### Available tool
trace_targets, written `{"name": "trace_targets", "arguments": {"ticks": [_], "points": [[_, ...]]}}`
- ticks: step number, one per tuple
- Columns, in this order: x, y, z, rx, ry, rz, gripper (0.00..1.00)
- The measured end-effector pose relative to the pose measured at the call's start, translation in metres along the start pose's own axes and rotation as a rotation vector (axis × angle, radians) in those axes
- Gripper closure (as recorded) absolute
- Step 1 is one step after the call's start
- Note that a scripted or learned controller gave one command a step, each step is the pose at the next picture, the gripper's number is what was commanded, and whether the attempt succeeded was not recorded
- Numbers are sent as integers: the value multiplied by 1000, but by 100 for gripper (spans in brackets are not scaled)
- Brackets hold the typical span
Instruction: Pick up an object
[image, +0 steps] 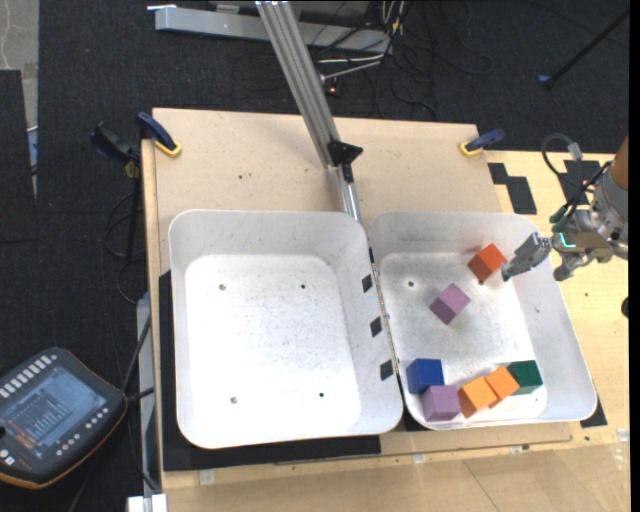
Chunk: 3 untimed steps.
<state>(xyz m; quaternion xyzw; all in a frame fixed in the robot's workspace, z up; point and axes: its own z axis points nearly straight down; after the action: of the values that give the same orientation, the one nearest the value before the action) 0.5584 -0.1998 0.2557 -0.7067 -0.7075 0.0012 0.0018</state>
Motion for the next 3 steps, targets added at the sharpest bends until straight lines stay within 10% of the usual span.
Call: {"name": "trace_targets", "arguments": {"ticks": [3], "points": [[-5, -7, 88, 0, 0, 2, 0]]}}
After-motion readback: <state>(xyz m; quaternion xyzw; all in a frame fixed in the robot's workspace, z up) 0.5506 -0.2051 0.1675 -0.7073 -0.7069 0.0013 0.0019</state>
